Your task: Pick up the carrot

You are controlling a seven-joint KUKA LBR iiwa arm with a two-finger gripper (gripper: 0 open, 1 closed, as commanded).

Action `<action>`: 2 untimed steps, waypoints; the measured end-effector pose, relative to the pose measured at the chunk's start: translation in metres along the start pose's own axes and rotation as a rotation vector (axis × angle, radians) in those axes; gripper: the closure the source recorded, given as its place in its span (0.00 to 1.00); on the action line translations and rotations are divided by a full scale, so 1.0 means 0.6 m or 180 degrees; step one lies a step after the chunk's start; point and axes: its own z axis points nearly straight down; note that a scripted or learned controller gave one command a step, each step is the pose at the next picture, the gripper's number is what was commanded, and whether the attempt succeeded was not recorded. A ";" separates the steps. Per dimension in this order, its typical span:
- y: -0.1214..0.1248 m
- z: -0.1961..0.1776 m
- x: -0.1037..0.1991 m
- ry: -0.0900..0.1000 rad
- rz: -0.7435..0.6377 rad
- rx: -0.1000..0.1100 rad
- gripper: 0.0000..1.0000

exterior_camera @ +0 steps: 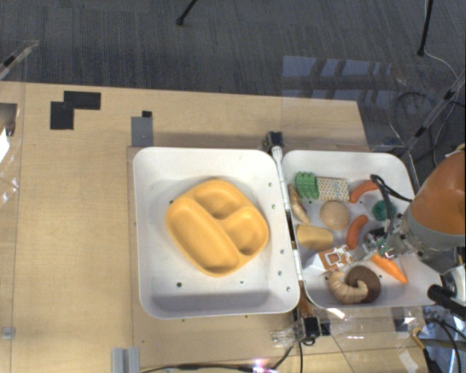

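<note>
I see the carrot [391,268] lying near the right bin's [313,295] near right corner, my gripper [384,246] poised just above its thick end, jaw state I cannot tell, chocolate doughnut [364,283] just beside it, yellow divided tray [217,226] in the left bin [149,240]

A pale wood worktop [73,240] fills most of the view, with black tape patches [73,108] toward 10 o'clock. Dark grey carpet [240,40] runs along 12 o'clock, crossed by thin black stand legs [188,11].
</note>
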 end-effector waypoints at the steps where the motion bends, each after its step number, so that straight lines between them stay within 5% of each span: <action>1: 0.007 -0.019 0.002 0.0007 -0.0011 -0.0021 1.00; 2: 0.007 -0.018 0.002 0.0008 -0.0011 -0.0019 0.00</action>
